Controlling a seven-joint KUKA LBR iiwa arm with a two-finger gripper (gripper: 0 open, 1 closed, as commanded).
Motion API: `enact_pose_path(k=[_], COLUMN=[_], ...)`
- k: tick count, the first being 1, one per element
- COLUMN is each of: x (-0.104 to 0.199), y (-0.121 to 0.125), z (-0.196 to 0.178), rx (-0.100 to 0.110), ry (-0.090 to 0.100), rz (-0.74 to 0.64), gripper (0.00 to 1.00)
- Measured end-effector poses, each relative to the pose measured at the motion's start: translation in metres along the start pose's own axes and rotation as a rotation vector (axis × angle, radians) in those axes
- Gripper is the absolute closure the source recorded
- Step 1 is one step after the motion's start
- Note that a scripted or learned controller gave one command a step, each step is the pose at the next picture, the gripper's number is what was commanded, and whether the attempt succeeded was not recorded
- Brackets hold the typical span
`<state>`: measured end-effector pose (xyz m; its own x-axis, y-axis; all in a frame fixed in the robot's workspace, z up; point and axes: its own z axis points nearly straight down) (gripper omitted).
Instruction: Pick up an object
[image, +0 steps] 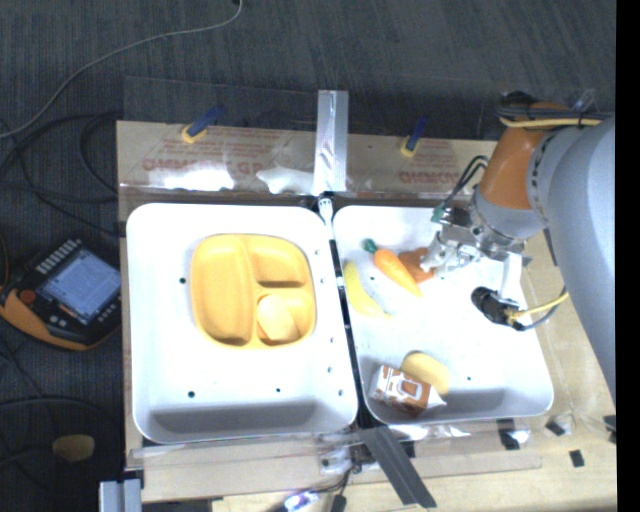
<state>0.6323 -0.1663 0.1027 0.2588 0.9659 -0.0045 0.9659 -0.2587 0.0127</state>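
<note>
Down at 6 o'clock in the right white bin (520, 395) sits a small brown carton (397, 390). Higher up, the orange toy carrot (398, 270) lies slanted, right at the tool's (436, 258) 9 o'clock, touching its tip. Whether the tool is grasping it, I cannot tell.

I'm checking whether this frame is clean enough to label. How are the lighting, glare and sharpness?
Camera view: even overhead light, but the white right bin and left bin are nearly blown out, hiding surface detail; soft shadows sit under the yellow tray and carrot; the gripper looks slightly soft, its fingers hard to resolve; glare streaks the clear plastic sheet behind the bins.
</note>
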Motion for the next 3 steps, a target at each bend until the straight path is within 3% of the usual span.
enact_pose_path(k=[1,2,3], x=[0.011,0.006,0.006], y=[0.015,-0.056,-0.056], z=[0.009,-0.035,-0.035], rx=[0.001,0.013,0.013], ry=[0.002,0.007,0.007], rz=[0.240,-0.293,-0.293], gripper=[1.00,1.00,0.00])
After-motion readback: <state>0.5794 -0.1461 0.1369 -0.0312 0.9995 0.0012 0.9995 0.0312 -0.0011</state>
